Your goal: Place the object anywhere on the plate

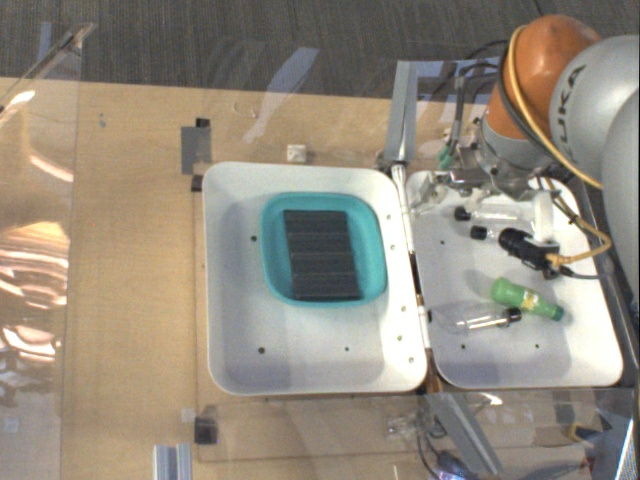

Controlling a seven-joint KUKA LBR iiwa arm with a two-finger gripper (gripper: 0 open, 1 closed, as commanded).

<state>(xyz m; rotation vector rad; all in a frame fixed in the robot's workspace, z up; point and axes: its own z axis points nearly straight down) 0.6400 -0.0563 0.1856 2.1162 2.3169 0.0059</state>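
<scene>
1. The teal plate (372, 258) sat in the left bin (230, 298) carrying a dark ribbed pad (320, 255), waiting as the drop spot.
2. The green marker (527, 300) lay loose in the right bin (590, 353), beside a small dropper (490, 320), not yet picked.
3. My arm (560, 78) hunched over that bin's far edge, wrist down; my claw (478, 190) was hidden beneath it, so I couldn't tell its state.

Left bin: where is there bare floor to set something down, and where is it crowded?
In the left bin, bare white floor runs along the near edge below the teal plate, plus a strip on its left. The plate's centre holds a dark ridged insert. The right bin is crowded up top by the arm, with a green marker mid-floor.
</scene>
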